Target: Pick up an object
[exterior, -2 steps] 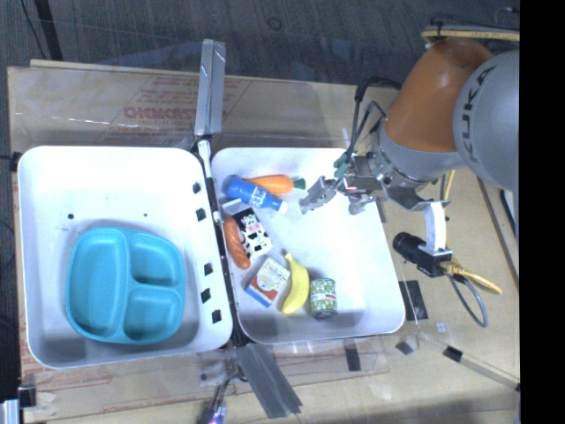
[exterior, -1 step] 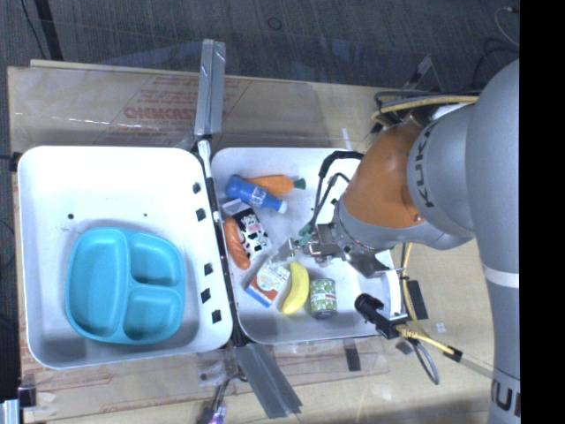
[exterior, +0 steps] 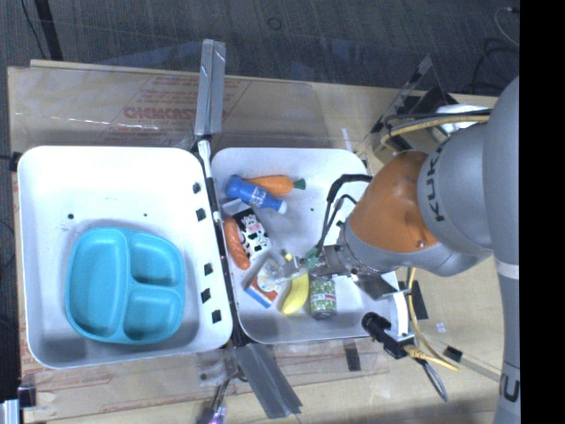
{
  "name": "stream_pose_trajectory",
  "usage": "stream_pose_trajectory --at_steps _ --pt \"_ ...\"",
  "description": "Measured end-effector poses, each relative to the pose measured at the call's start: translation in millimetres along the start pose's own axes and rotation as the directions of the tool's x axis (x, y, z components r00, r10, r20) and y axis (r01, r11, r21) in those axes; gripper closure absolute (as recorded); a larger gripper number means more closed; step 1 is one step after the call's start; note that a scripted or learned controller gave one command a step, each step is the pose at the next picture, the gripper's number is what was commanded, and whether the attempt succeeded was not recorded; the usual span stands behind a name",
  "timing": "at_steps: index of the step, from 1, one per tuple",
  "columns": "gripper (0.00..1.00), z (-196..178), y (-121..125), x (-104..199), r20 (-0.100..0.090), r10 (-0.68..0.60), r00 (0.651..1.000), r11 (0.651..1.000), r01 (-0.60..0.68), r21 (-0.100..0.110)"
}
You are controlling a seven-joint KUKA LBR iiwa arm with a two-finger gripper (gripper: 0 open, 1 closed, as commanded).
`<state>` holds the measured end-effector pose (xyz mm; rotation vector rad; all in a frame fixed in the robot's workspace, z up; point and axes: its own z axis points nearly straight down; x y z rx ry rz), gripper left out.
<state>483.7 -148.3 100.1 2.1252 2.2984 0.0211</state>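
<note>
The right bin (exterior: 328,166) holds several small objects: a blue bottle (exterior: 253,193), an orange carrot (exterior: 275,184), a sausage-like orange piece (exterior: 236,244), a black-and-white carton (exterior: 254,231), a yellow banana (exterior: 296,295) and a green-labelled can (exterior: 323,295). My gripper (exterior: 320,263) reaches down into this bin from the right, just above the can and banana. The wrist hides its fingers.
The left bin (exterior: 53,175) holds a blue sectioned tray (exterior: 124,283). A metal divider bar (exterior: 208,87) runs between the bins at the back. Cables and tools lie on the bench at right (exterior: 424,343).
</note>
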Motion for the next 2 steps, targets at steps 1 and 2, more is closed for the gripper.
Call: stream_pose_trajectory --at_steps 1,2 --pt "1.00 -10 1 0 0.000 -0.007 1.000 1.000 0.007 0.000" --pt "1.00 -105 40 46 0.002 0.107 0.994 0.994 -0.107 0.019"
